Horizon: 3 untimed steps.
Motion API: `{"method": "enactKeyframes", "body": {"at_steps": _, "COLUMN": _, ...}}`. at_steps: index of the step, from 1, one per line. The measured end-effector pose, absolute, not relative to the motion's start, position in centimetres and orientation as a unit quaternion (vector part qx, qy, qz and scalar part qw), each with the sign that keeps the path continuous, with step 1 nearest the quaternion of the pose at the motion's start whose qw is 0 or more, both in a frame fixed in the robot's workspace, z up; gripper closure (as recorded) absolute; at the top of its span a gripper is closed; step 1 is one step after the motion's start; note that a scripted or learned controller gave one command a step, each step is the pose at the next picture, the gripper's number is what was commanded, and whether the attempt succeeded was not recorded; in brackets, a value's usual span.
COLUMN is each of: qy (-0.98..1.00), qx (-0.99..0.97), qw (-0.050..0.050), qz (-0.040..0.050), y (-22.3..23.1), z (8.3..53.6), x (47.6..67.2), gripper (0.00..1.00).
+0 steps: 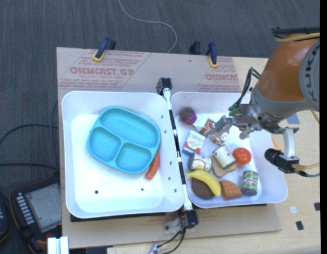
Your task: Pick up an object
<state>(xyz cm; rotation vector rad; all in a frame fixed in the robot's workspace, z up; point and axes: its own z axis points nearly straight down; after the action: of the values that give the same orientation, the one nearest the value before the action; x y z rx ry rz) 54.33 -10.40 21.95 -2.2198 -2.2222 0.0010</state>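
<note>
- The gripper [225, 127] hangs over the right bin [280, 190], its grey fingers low above the toy food — whether they are spread or pressed together I cannot tell.
- Directly under the jaws lies a small red-brown packet [212, 129]; no item is visibly pinched.
- Left of the jaws: a purple onion-like ball [188, 115] and a white carton [194, 141].
- Below the jaws: a white jar [223, 156], a red tomato [242, 155], a banana [206, 180], a green-labelled can [250, 182].
- Well to the left, in the left bin [73, 142] — a blue divided plate [124, 139] with an orange carrot [152, 166] just beside it.
</note>
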Motion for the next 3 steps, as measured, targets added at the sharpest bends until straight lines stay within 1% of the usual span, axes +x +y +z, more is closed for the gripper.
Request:
{"method": "enactKeyframes", "body": {"at_steps": 1, "qy": -0.707, "qx": -0.707, "qw": 0.000, "qz": 0.0001, "y": -9.6, "z": 12.5, "x": 52.0, "gripper": 0.00}}
{"method": "enactKeyframes", "body": {"at_steps": 2, "qy": -0.707, "qx": -0.707, "qw": -0.008, "qz": -0.0040, "y": -10.0, "z": 8.9, "x": 48.9, "gripper": 0.00}}
{"method": "enactKeyframes", "body": {"at_steps": 3, "qy": -0.707, "qx": -0.707, "qw": -0.008, "qz": -0.0053, "y": -9.9, "z": 10.1, "x": 49.0, "gripper": 1.00}}
